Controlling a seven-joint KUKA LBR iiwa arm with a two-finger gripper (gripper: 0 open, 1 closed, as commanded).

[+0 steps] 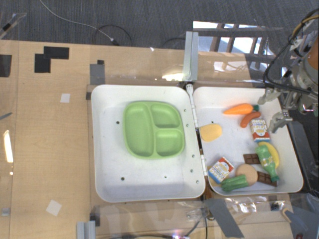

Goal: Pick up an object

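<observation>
The right bin (219, 96) holds several toy foods: an orange carrot (238, 109), a red-brown sausage (250, 118), a small white carton (259, 130), a banana (273, 152) under a green bottle (266, 159), and a yellow potato-like piece (211, 132). Near the front lie a small blue-and-white box (221, 169), a round bun (246, 173), a green vegetable (234, 183) and chocolate bars (251, 159). My gripper (273, 108) hangs above the bin's right side, just right of the carrot and carton. It is open, with nothing between its fingers (278, 120).
The left bin (107, 178) holds a green divided plate (153, 129). A metal divider (195, 128) separates the two bins. The arm and its cables (299, 59) fill the upper right. Wooden bench surface (45, 148) lies to the left.
</observation>
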